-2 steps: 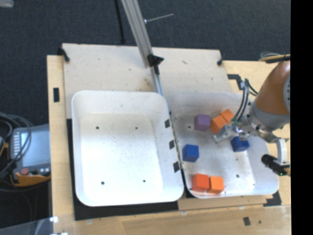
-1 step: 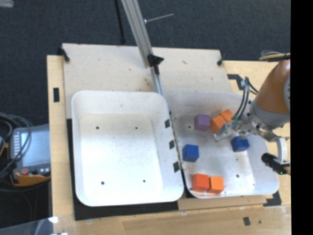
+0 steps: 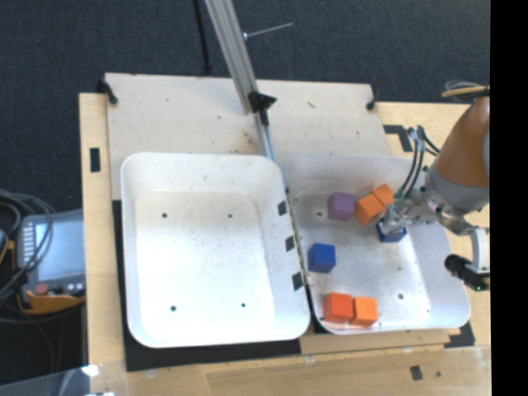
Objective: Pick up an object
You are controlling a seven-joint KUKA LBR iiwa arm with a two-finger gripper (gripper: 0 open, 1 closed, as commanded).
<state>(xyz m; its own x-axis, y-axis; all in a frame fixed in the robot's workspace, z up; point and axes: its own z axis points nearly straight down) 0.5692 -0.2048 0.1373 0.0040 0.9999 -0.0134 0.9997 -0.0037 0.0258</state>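
A small blue block (image 3: 393, 233) is seen beneath the hand (image 3: 394, 221); its long axis cannot be told. Hand state cannot be told. An orange block (image 3: 374, 204) lies just beside, a purple one (image 3: 341, 206) near.

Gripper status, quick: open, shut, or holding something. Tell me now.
Gripper: cannot be told. It is low in the right bin, over a small blue object beside the orange block.

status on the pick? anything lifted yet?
Done: the arm has reached into the right bin, claw low beside the orange block. In hand: nothing visibly gripped. Left: the grasp and lift. Purple block, blue cube and the orange pair lie untouched.
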